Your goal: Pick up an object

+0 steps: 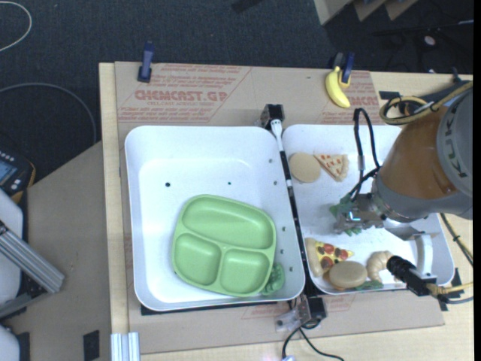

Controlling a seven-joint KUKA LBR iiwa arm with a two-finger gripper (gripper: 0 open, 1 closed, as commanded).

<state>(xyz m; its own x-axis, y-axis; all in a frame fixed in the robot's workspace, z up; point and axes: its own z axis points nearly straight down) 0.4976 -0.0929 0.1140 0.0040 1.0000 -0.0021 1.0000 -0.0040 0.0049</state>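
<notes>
On the counter (225, 89), two shallow white bins side by side. In the left bin (150, 164), toward its near edge, a green divided plate (224, 244). At the plate's near right corner, pressed against the bin wall, a small leafy sprig (276, 277).

In the right bin (319, 138), toward the far edge, a round tan biscuit (304, 167), with a pizza slice (333, 164) just beside it, touching or nearly so. Along the near edge, a second pizza wedge (328, 253), a round bun (347, 275) against it, and a pale lumpy piece (379, 262) just beside the bun.

Low over the middle of the right bin, the tool (349, 215), at the end of the grey arm (417, 164) reaching in from the right edge. Cannot tell whether spread, pressed together or pinching anything: hidden under the wrist. Right at the tool, in the middle of the bin floor, a green scrap (353, 229); touching it or just below it, cannot tell.

Outside the bins, on the counter's far edge, a banana (337, 89) beside a blue clamp (344, 65). Toward the counter's far left corner, another blue clip (146, 62).
</notes>
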